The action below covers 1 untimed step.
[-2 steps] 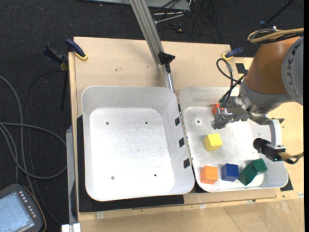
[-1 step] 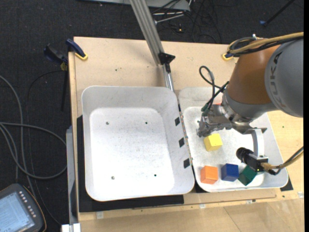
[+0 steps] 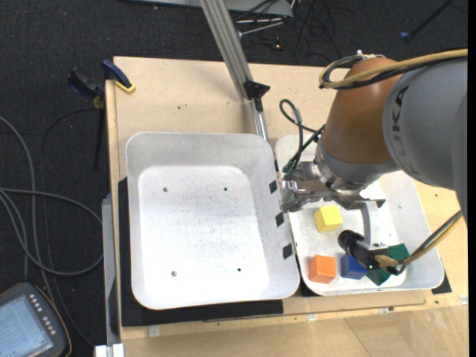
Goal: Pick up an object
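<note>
In the right bin [image 3: 416, 274] lie a yellow cube [image 3: 328, 219], an orange cube [image 3: 322, 268], a blue cube [image 3: 352, 268] and a green block [image 3: 392, 262]. My gripper [image 3: 300, 193] hangs under the orange-banded wrist over the bin's left part, just left of and above the yellow cube. The wrist hides much of it. I see nothing between the fingers.
The left bin [image 3: 141, 222] is a large white tray with dark specks. A metal rail [image 3: 227, 39] slants down from the top to the gap between the bins. Blue and yellow clamps [image 3: 111, 76] sit at the bench's far left corner.
</note>
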Available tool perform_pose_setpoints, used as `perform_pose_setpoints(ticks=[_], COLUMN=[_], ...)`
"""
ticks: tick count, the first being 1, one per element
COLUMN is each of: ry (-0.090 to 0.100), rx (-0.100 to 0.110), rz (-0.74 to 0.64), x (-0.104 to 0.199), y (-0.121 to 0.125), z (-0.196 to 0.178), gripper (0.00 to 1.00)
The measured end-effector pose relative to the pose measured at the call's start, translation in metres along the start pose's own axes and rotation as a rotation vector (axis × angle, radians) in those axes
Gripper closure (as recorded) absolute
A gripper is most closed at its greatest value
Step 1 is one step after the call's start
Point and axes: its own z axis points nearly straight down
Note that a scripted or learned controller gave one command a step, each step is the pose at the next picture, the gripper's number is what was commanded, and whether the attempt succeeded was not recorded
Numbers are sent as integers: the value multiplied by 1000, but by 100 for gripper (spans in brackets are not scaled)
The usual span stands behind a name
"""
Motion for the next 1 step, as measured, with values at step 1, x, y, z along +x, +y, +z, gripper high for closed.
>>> perform_pose_setpoints(ticks=[1], ry=[-1], rx=[0], rz=[0], x=[52], y=[-5], z=[-9], gripper=[100])
